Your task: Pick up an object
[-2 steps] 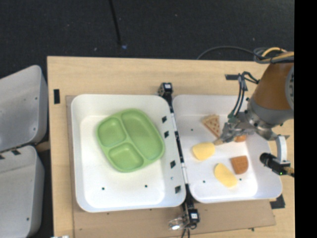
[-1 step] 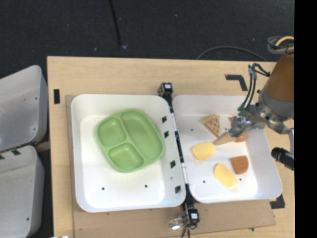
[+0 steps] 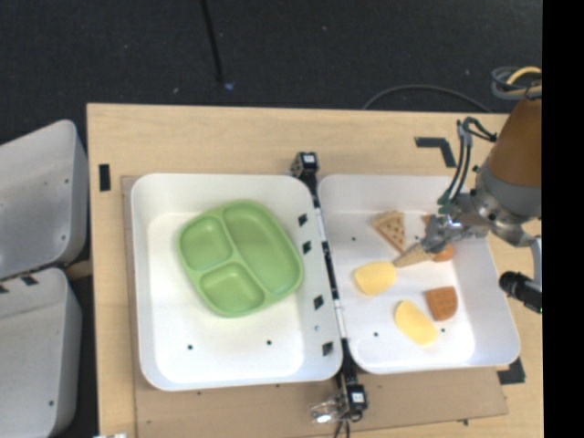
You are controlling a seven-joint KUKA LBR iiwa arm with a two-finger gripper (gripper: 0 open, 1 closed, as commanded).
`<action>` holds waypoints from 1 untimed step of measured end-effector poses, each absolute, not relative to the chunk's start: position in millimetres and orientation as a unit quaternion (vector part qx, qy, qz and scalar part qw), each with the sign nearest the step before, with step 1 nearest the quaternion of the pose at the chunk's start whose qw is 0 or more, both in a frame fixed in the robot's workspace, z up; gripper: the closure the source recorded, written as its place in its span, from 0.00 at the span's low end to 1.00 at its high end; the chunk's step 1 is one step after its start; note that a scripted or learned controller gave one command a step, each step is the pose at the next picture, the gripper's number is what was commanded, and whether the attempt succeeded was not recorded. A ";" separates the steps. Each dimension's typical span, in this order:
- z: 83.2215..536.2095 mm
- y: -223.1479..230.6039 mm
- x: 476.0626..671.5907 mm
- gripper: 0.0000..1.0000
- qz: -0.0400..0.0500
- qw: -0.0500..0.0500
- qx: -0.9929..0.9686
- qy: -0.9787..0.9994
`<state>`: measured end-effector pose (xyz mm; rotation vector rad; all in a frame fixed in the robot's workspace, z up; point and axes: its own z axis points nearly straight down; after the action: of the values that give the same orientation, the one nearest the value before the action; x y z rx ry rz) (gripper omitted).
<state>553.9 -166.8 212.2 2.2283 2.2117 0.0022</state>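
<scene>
Nothing was lifted yet, as far as I could judge. I had the jaws [image 3: 436,237] down in the right bin [image 3: 484,345], low over the food pieces, tip at a tan wedge [image 3: 411,256] beside an orange piece [image 3: 442,252]. Whether they were spread or pinching, I couldn't tell. Cracker [image 3: 391,230], two yellow pieces [image 3: 375,277] [image 3: 415,323] and brown cube [image 3: 443,303] all lay loose. Left bin [image 3: 155,336] held a green tray [image 3: 239,257]. Grasp and lift remained.
</scene>
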 end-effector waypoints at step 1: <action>207.1 -116.8 571.8 1.00 0.001 0.001 0.705 0.710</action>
<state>571.8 -116.8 207.1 2.2121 2.2280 0.0037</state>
